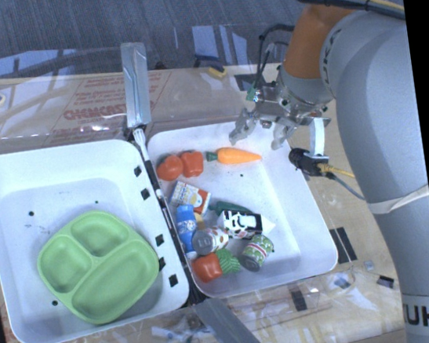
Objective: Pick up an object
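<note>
1. A grey robot arm with an orange band reaches in from the right, and its two-finger gripper (259,132) hangs over the far edge of the right bin (310,217).
2. The two fingers are spread apart with nothing between them, so the gripper is open and carries nothing. It appears to sit above the bin floor, likely poised before a descent.
3. The nearest candidate to pick up is a toy carrot (233,155). It lies just below and slightly left of the fingertips, flat on the bin floor, its green end pointing away from the arm.
4. Further left of the gripper, touching the carrot's green end, sit two red-orange toy pieces (180,165) against the bin's left wall.
5. Well below the gripper, toward the near side of the bin, lies a crowded pile: a small orange carton (189,196), a blue bottle (185,222), a black-and-white carton (240,221), a green can (255,253) and a strawberry-like toy (214,267). They touch or overlap, which would probably make a clean grasp harder there.
6. The left bin (11,187), far left of the gripper, holds one green divided plate (99,264) resting toward its near side.
</note>
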`<move>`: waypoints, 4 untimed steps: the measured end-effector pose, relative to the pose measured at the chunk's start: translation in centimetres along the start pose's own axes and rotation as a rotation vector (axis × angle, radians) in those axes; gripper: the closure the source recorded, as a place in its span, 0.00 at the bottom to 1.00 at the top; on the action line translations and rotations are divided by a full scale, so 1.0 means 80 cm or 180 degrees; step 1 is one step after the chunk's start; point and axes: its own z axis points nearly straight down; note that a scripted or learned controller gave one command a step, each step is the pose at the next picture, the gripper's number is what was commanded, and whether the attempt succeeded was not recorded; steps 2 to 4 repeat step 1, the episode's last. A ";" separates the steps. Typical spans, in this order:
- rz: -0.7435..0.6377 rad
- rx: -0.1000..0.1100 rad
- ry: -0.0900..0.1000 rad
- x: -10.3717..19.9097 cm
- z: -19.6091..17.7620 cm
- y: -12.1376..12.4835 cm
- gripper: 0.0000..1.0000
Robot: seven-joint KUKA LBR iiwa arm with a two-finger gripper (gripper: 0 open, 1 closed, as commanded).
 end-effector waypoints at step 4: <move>-0.0420 0.0016 0.0002 0.034 0.103 -0.017 0.00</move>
